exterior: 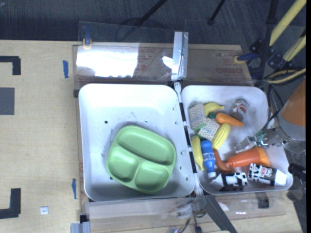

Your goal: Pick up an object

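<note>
This looked like a robotics lab, a test cell built for grasping trials. A pale wooden bench (39, 144) carried black corner marks and bits of blue tape (65, 68), the sort used for lining things up. Two shallow white bins (92, 101) sat side by side, fenced at the back by a clear plastic panel (126, 57) on a metal bracket (180, 55). The right bin (257, 97) was piled with toy food and small bottles, the left held a green divided tray (141, 158). Beyond the bench lay dark carpet, black stand legs (160, 4), yellow bars (289, 13) and loose cables (286, 74).
</note>
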Robot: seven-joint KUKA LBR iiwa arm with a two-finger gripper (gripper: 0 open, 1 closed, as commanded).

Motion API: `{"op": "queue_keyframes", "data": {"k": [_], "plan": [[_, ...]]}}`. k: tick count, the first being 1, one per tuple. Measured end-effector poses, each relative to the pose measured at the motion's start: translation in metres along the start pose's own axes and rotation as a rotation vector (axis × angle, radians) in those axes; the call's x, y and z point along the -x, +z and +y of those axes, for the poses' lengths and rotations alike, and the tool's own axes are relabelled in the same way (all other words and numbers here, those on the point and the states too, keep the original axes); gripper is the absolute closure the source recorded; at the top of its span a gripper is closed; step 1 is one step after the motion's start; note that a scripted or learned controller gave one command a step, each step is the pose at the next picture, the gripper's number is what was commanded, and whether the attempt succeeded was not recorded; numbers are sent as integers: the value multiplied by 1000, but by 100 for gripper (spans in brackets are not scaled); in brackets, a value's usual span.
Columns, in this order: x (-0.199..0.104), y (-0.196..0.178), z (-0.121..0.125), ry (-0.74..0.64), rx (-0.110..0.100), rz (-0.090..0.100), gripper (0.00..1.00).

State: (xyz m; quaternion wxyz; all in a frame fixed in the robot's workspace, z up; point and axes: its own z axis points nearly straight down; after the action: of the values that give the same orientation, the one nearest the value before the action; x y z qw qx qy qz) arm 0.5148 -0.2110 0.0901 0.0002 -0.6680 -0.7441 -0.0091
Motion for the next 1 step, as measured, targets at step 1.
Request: {"op": "queue_keyframes", "data": {"k": [1], "plan": [[-69,4,8,108,-6,-13,0]]}}
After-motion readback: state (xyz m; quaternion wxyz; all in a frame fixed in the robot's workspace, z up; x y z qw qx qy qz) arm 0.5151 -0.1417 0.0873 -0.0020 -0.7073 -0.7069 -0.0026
